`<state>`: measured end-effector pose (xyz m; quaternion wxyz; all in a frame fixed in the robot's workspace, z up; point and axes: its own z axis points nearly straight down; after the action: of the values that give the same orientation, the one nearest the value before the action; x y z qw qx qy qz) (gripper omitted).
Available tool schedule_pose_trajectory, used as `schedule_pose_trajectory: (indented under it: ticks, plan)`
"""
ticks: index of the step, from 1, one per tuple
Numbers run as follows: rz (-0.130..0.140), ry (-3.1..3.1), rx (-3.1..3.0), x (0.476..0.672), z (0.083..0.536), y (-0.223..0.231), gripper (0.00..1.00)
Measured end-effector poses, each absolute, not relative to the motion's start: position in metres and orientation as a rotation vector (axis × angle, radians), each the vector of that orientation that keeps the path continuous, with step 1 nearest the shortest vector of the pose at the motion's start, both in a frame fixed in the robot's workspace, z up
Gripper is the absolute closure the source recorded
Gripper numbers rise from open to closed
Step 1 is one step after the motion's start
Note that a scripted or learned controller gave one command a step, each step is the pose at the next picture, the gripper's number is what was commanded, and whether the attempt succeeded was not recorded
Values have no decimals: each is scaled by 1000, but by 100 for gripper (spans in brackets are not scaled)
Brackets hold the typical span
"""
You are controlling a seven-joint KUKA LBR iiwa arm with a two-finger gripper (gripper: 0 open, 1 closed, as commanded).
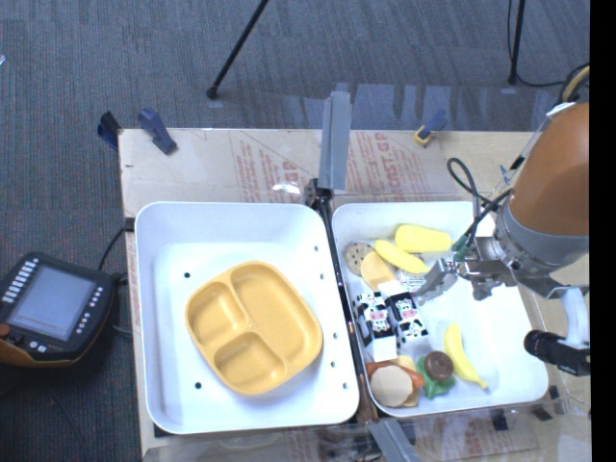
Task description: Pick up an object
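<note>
Toy burger (393,385) sits at six o'clock in the right bin (510,378). Gripper (435,282) hangs above the cow boxes (390,318); I cannot tell its jaws. Crowded toys might make it slip.

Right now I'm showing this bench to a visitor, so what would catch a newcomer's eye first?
Probably the yellow divided plate, alone in the left bin. Next, the jumble of toy food in the right bin: a banana, a burger and black-and-white cartons. Above that pile hangs the gripper, reaching in from the right.
</note>
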<state>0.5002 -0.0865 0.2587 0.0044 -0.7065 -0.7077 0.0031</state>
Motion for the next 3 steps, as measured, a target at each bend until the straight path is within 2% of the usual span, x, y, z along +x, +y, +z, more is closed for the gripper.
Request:
schedule_pose_trajectory:
  ticks: [1,2,3]
  plan:
    - [16,-2249,-2174,538,180,-71,0]
    - [-8,-2313,-2125,568,109,-90,0]
    - [-31,-2230,-2239,559,102,-84,0]
